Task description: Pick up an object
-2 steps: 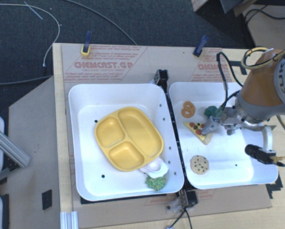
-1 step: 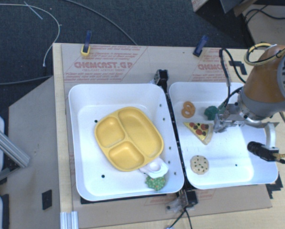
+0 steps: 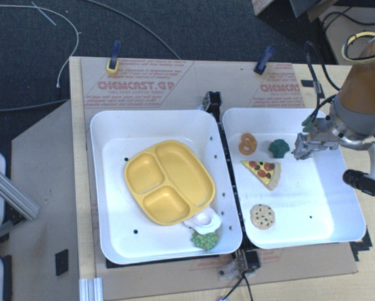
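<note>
In the right bin (image 3: 328, 221) lie a small brown bagel (image 3: 248, 144), a dark green broccoli piece (image 3: 278, 148), a pizza slice (image 3: 263, 171) and a chocolate-chip cookie (image 3: 262, 216). My gripper (image 3: 300, 152) hangs at the right side of this bin, just to the right of the broccoli, fingers pointing down. Nothing shows between the fingers. In the left bin (image 3: 109, 187) a yellow divided tray (image 3: 169, 180) lies tilted, with a white and green toy (image 3: 204, 229) at its lower right corner.
The grey arm with its orange band (image 3: 362, 89) reaches in from the right above the right bin. A black clamp (image 3: 212, 100) sits between the bins at the back. Blue clips (image 3: 115, 52) hold the cardboard base.
</note>
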Tool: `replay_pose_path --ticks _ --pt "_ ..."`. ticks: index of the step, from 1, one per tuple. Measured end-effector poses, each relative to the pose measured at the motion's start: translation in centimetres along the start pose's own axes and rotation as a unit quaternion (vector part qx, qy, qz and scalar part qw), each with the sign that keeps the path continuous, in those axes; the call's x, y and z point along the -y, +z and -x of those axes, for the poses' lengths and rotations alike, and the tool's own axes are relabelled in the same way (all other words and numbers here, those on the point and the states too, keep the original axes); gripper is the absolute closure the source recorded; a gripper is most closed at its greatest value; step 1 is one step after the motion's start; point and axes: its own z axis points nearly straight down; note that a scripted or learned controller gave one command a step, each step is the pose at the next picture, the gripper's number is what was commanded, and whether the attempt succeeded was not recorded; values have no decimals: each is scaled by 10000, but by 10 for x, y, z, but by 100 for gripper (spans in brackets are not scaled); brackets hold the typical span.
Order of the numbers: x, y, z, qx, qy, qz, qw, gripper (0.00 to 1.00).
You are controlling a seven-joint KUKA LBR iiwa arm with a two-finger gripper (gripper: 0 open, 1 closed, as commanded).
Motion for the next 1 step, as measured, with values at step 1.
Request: replay_pose_path --ticks 1 --pt "-1 -13 0 -9 0 -26 10000 100"
